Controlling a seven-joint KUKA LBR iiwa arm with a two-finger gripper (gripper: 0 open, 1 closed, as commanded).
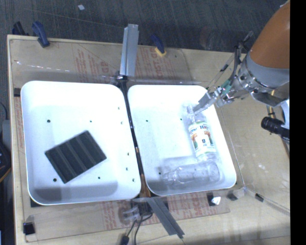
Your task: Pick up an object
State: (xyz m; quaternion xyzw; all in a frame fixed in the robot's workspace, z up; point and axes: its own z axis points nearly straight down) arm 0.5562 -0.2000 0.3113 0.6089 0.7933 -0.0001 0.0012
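Where the grey arm [268, 45] reaches in from the right, its orange band uppermost, the gripper [201, 105] sits low over the upper right corner of the right bin [153, 137], right at the cap end of a clear bottle with an orange and green label [202, 137]; whether the tool is wide, narrow or clamped on that cap cannot be told, since the tip is small and blurs into the bottle's neck. The labelled bottle lies on its side along the bin's right wall, cap toward the gripper, base toward the near edge; just below it a second clear bottle [191, 173], without a visible label, lies crosswise along the bin's near wall, touching or almost touching the first one's base. The left bin [35, 101] holds a dark ribbed rectangular pad [75, 156], lying flat and turned at a slant, well apart from the arm; between the two bins runs a dark divider, and a grey metal bar [128, 50] stands at its far end.
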